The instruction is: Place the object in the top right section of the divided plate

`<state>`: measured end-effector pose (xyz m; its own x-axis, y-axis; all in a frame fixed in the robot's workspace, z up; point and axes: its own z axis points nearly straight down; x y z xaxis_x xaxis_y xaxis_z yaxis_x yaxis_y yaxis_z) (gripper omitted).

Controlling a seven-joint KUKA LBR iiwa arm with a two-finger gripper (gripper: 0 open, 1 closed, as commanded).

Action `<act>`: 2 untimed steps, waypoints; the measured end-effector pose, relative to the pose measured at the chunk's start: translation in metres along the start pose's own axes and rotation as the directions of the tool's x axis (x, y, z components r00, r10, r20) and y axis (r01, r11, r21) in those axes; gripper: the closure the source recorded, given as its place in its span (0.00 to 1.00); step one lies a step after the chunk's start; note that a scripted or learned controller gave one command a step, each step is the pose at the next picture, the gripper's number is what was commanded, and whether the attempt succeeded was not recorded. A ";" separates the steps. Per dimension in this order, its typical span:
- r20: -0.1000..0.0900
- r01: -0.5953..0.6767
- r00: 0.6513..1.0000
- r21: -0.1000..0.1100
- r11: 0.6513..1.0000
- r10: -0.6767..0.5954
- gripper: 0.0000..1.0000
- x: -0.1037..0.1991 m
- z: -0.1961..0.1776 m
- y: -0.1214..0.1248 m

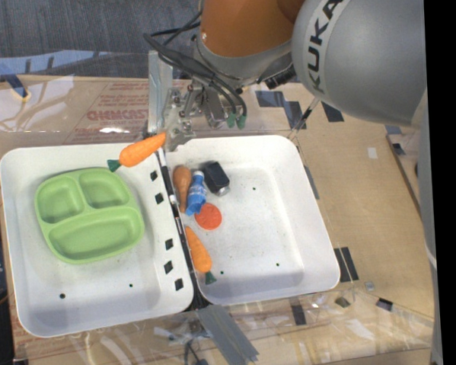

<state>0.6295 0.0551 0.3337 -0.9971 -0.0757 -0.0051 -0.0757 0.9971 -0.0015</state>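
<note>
Over the left bin [36,302], arm [358,41] reaching in from right, green divided plate [89,216] lying in that bin, gripper [167,137] clamped on carrot [141,150] at its thick end, hanging tilted just right of plate.

Not much to read here tbh. My arm [358,49] has KUKA printed in black capitals on the grey shell, running down it at a slant. There's also some faded red lettering on the cardboard sheet [110,108] behind the bins, looks like it starts with CHEM, rest is too washed out to tell.
</note>
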 end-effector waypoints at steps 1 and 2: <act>-0.002 -0.103 0.995 -0.001 0.995 0.103 1.00 -0.030 0.027 0.039; -0.008 0.149 0.989 -0.002 0.989 -0.149 1.00 -0.013 0.141 0.045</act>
<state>0.6398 0.1003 0.1927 -0.9748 -0.2230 0.0031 -0.2230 0.9748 -0.0001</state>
